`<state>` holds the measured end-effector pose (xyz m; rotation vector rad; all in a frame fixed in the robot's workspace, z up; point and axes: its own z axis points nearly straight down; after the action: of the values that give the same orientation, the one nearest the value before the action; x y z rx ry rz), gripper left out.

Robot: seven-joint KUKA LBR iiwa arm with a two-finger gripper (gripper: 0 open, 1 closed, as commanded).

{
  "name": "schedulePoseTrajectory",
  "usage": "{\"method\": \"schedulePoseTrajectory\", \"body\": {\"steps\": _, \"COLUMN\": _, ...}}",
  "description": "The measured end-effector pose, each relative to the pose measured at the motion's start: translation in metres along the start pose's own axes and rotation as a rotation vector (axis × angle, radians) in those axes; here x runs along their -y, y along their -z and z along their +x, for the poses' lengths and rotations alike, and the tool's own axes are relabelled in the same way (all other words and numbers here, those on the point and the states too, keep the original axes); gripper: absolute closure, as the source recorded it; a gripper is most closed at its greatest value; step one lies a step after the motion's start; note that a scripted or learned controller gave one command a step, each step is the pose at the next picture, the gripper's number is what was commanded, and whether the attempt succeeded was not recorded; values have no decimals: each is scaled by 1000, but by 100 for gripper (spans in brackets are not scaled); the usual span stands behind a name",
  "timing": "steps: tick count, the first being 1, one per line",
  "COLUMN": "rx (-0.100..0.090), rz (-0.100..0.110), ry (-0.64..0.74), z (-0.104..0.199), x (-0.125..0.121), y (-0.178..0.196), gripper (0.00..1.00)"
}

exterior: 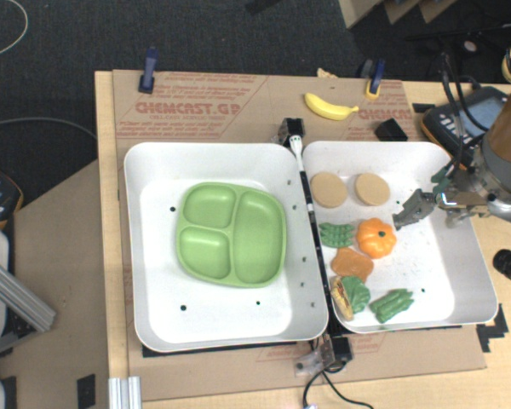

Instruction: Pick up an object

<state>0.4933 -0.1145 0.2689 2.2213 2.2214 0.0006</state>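
Note:
My gripper [426, 194] hangs over the right bin [460, 271], near its right side, open with nothing between its fingers. Just left of it and below lies an orange pumpkin-like toy [376, 238]. Two tan round biscuits [329, 189] [372, 188] rest toward the bin's far left. A green bean pod [336, 233], an orange chunk [352, 263], a sandwich-like piece [351, 295] and another green pod [392, 304] crowd the bin's near left part.
The left bin [149, 194] holds a green divided plate [232, 233]. A yellow banana [330, 107] lies on the cardboard behind the bins. Black devices and cables sit at the far right, beside the arm.

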Motion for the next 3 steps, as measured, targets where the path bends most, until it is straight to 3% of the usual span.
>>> {"method": "schedulePoseTrajectory", "body": {"steps": 1, "rx": -3, "rz": 13, "ry": -1, "z": 9, "x": 6, "y": -132, "gripper": 0}}
{"method": "schedulePoseTrajectory", "body": {"steps": 2, "rx": -2, "rz": 3, "ry": 0, "z": 16, "x": -25, "y": -187, "gripper": 0}}
{"method": "schedulePoseTrajectory", "body": {"steps": 3, "rx": -1, "rz": -4, "ry": -1, "z": 16, "x": -26, "y": -172, "gripper": 100}}
